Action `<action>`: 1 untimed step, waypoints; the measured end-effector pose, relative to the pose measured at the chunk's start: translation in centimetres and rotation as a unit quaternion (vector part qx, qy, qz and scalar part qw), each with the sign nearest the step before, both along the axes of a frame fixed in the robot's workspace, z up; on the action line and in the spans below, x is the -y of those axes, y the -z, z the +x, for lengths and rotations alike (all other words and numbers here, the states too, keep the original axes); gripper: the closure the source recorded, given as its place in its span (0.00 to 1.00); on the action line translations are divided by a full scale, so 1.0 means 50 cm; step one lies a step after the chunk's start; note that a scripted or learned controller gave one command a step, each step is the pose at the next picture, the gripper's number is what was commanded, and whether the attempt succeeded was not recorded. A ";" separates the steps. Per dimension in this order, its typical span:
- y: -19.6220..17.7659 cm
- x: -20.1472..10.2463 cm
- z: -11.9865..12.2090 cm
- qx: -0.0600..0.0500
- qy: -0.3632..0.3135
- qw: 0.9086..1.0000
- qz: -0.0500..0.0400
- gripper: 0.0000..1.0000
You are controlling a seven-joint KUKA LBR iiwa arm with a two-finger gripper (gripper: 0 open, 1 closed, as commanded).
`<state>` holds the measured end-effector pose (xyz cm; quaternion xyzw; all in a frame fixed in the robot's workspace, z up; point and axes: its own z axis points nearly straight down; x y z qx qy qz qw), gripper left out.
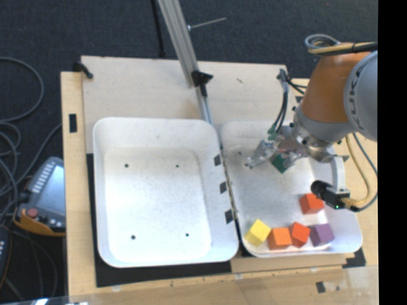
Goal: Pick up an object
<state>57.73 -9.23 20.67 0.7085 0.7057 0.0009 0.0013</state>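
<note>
No legible text, labels or numbers anywhere

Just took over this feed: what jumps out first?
The grey-and-orange arm reaches in from the right over the right bin, its end effector beside a small green object. Along that bin's near edge sit bright blocks: yellow block, three orange, and a purple block.

5 blocks point(289, 234) crowd right bin's point(254, 189) near edge; middle open.
</note>
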 end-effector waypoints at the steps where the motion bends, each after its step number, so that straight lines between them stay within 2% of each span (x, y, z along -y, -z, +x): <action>1: -0.022 0.003 0.002 0.002 0.001 1.000 -0.001 1.00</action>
